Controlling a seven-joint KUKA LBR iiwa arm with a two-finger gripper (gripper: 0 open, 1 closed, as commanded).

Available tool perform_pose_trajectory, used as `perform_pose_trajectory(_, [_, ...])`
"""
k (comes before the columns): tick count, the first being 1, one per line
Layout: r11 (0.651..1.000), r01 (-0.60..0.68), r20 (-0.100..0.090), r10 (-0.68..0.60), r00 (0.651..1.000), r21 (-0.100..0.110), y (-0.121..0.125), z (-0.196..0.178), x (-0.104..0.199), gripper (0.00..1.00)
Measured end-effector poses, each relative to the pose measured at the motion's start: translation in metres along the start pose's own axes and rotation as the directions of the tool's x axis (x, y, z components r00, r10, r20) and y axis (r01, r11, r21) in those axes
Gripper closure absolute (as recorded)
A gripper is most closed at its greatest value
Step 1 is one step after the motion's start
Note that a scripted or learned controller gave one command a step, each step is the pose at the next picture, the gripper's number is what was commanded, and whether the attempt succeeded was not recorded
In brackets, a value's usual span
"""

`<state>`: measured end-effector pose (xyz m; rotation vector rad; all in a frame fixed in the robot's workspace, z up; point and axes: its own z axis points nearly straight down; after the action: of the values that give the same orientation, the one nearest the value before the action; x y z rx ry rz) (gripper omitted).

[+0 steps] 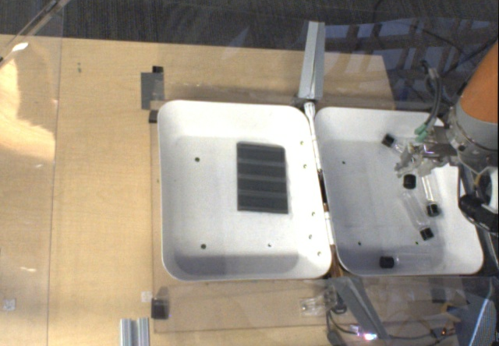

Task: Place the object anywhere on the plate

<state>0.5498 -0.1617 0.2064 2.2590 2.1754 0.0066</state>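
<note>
Black and tiny, the little block (386, 262) sits on the floor of the right bin (351, 204), close to the near wall and a bit left of the middle. I can't say for sure it's the object, it's too small to make out. There are a few more small black bits up around the gripper (417, 165), but I can't tell if they're loose pieces or part of the tool itself.

The gripper is over the right half of that same bin, well apart from the block by the near wall. Honestly can't tell whether it's released or clenched, the clear plastic there is a smear. Nothing I could call held.

The arm (479, 103) comes in from the right, with the orange band showing at the edge.

The plate (262, 178) is the dark grey ribbed rectangle lying flat in the middle of the left bin (187, 243). Nothing is on top of it.

The two bins sit side by side, almost touching, on a pale wooden bench (86, 181). A grey metal post (313, 60) runs back from the gap between them, and a small black bracket (156, 83) stands near the left bin's far corner.
</note>
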Motion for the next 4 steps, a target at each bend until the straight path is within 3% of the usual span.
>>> perform_pose_trajectory(1, [0.904, -0.427, 0.002, 0.427, 0.904, 0.005, 0.052, 0.052, 0.053, 1.0])
perform_pose_trajectory(2, [0.99, -0.142, 0.0, 0.142, 0.99, 0.001, 0.116, 0.021, 0.115, 1.0])
perform_pose_trajectory(3, [0.932, -0.364, 0.0, 0.364, 0.932, 0.003, 0.112, 0.022, 0.198, 1.0])
perform_pose_trajectory(4, [0.993, -0.115, -0.002, 0.115, 0.993, -0.001, 0.103, -0.076, 0.253, 1.0])
